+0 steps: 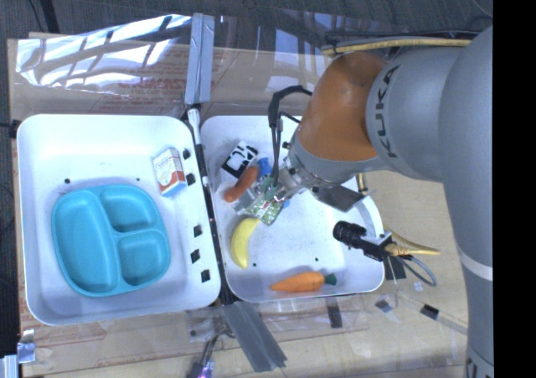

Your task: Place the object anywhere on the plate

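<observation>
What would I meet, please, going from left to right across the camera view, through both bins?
Blue plate → small carton → banana → carrot. The sausage lies directly above the banana in this picture, so I left it out of the order.

In the left bin (50, 142) the plate (110, 238) lies toward seven o'clock, with a carton (170, 171) at its two o'clock. In the right bin (314, 230), the sausage (240, 184) lies at the banana's (242, 241) twelve and the carrot (298, 282) at its five.
</observation>
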Tool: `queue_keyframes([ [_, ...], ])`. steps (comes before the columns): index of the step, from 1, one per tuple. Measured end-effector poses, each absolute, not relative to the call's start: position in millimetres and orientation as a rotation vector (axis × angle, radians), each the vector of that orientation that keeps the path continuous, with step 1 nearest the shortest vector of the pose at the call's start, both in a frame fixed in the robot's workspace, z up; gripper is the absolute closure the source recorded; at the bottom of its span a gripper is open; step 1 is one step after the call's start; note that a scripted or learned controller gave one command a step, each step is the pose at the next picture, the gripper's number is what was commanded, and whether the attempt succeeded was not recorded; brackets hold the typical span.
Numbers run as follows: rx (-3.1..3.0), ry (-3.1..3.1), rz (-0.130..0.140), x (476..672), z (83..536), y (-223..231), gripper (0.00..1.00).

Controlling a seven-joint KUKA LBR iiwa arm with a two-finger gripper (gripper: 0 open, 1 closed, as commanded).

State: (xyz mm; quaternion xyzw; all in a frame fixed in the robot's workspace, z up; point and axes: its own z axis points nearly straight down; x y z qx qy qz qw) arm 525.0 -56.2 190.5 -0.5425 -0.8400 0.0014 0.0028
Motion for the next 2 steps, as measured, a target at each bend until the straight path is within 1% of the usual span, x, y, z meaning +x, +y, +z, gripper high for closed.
queue_keyframes([
  [1,-1.634,-2.679,0.003,489.0,213.7,13.6,1.00],
  [2,-1.699,-2.640,0.003,504.1,206.1,81.8,1.00],
])
